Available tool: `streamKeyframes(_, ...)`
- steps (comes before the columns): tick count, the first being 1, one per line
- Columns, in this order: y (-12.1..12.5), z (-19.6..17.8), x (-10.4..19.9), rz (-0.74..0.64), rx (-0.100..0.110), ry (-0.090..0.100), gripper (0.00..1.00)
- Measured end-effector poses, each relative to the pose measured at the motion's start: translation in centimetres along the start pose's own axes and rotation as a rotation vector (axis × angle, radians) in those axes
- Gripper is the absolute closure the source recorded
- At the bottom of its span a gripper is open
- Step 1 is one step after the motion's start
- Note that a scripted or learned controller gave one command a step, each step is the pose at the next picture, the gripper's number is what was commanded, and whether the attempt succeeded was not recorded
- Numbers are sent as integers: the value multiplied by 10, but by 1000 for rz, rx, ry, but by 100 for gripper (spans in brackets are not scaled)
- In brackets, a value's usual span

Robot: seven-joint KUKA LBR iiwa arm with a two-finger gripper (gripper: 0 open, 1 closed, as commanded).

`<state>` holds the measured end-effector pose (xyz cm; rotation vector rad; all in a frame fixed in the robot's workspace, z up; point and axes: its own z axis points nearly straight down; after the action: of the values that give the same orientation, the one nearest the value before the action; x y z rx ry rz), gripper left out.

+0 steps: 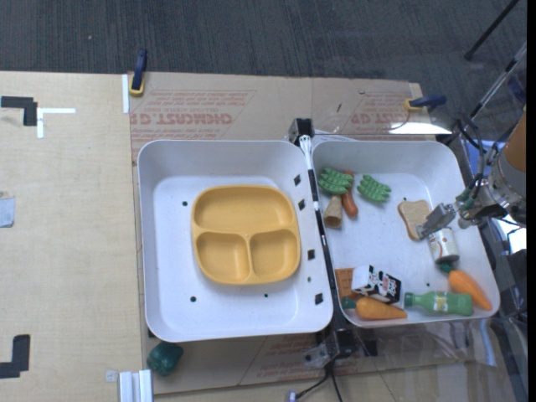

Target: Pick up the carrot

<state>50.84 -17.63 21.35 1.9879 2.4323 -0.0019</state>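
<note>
Orange carrot [468,288] near end effector [437,221]

The right bin's [394,159] near edge is crowded: one carrot [378,310] lies against the near wall, touching a black-and-white carton [377,284], with a green bottle [439,303] just right of it. A second carrot [468,287] sits beside a metal can [443,245]. The bin's middle floor is open.

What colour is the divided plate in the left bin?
The divided plate is yellow, a mustard shade, seen plainly in the camera view.
</note>
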Motion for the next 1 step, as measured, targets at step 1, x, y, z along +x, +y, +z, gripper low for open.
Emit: streamKeyframes(1,-26,55,-42,-112,-2,-1,0)
